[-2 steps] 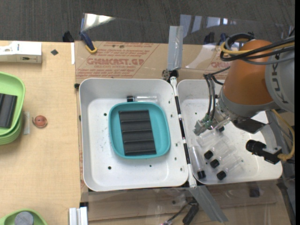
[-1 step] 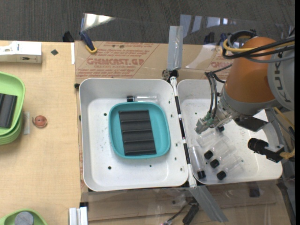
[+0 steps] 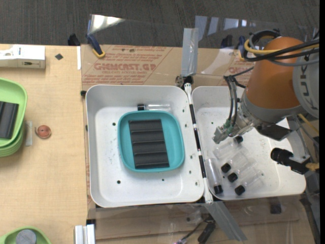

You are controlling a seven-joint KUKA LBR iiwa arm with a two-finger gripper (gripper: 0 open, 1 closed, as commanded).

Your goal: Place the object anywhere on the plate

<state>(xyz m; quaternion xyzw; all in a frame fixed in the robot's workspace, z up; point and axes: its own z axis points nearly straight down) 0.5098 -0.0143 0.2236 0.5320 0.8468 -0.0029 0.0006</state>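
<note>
The arm (image 3: 277, 78) reaches in from the right and hangs over the right bin (image 3: 292, 187); its gripper (image 3: 227, 132) is low above the far left part of this bin, but from this angle I cannot tell if it is open or closed, and nothing can be seen held in it.

The objects are several clear tubes with black caps (image 3: 233, 174); they lie loose on the floor of the right bin, in its near half, just near of the gripper; one of them lies along the left wall of this bin; they are hard to count because they are transparent.

The plate (image 3: 124, 136) is teal, with a dark ribbed insert (image 3: 148, 143) in its middle; it sits in the centre of the left bin (image 3: 101, 182); one more tube (image 3: 152, 107) lies just beyond the far edge of the plate, on the bin floor, not on the plate.

At the left side of the bench (image 3: 40, 187) there is a green tray (image 3: 15, 98), and near it a small round red thing (image 3: 43, 131).
</note>
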